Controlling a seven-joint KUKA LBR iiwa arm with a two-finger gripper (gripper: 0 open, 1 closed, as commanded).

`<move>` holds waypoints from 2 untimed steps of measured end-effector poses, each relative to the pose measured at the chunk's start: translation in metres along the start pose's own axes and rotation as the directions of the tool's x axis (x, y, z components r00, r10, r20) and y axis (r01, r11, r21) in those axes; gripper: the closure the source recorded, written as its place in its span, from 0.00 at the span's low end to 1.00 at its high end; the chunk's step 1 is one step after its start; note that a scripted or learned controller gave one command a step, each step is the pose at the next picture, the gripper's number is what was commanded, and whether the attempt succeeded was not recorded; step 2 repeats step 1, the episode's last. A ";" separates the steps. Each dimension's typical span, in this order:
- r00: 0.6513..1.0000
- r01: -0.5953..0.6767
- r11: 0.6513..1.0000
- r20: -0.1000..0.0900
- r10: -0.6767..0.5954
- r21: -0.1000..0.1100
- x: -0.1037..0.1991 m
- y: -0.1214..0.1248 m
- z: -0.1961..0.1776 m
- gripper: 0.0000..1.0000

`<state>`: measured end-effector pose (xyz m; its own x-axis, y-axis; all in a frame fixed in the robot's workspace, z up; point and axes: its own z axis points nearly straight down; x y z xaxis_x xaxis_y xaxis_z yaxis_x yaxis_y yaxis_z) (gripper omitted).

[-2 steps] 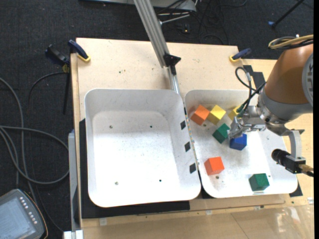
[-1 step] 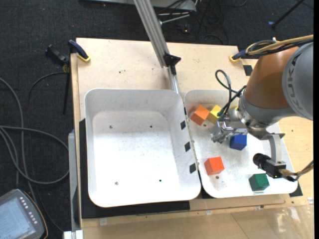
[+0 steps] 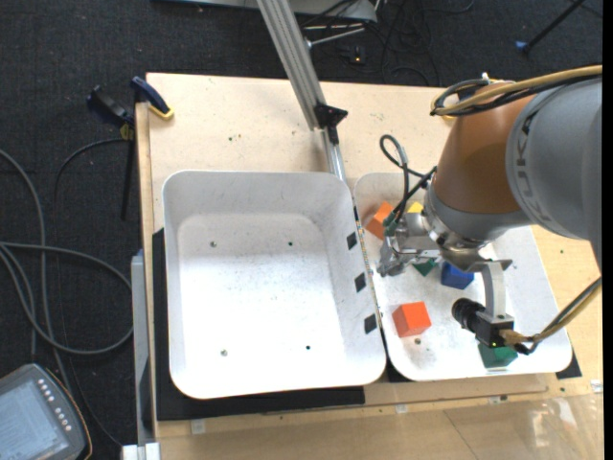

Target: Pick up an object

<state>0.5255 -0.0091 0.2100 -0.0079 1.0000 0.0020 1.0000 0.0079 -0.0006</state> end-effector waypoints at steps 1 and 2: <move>1.000 0.000 1.000 0.000 0.000 -0.001 0.046 -0.007 -0.005 1.00; 1.000 0.000 1.000 0.000 0.000 -0.001 0.046 -0.007 -0.005 1.00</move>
